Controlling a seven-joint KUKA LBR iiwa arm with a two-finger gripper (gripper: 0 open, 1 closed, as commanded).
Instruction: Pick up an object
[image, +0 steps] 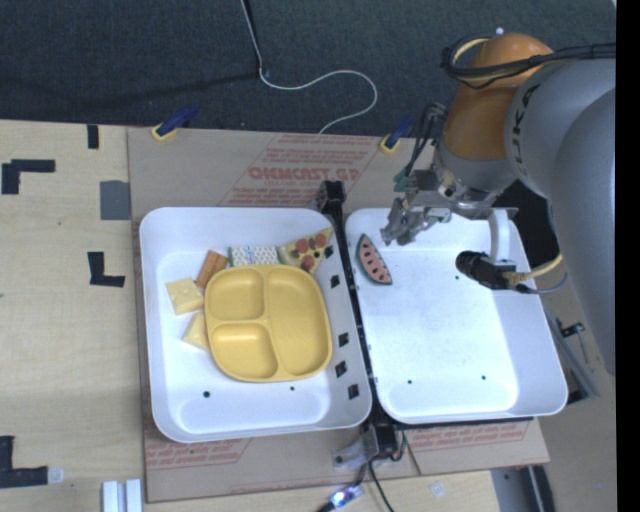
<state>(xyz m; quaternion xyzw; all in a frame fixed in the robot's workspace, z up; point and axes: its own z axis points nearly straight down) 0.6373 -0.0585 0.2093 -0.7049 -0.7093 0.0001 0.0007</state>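
Hovering high over the far end of the right bin (520, 400) with the gripper (400, 228), coming in on the grey arm (560, 110) with the orange band. Cannot tell if the jaws are spread or pressed together, too small and dark to make out. Nothing seen pinched between them.

Closest thing to the jaws: a watermelon slice (373, 260), just below and a little to the left of them, lying flat on the white floor near the wall between the two bins. Red with dark seeds and a green edge. Probably the thing to grab.

Much farther left of the jaws, in the left bin (160, 300): a big yellow plate (268, 322) with sections, some tan blocks (186, 295) beside it, and a pizza slice (308, 248) up near the top edge.

Looks like the getting-ready step: lined up close, not yet down, nothing lifted.

Next, probably: slide a bit left, go straight down over the slice, close on its thin sides, then lift. Tricky, since the slice lies flat and sits near the wall, so easy to miss or bump.
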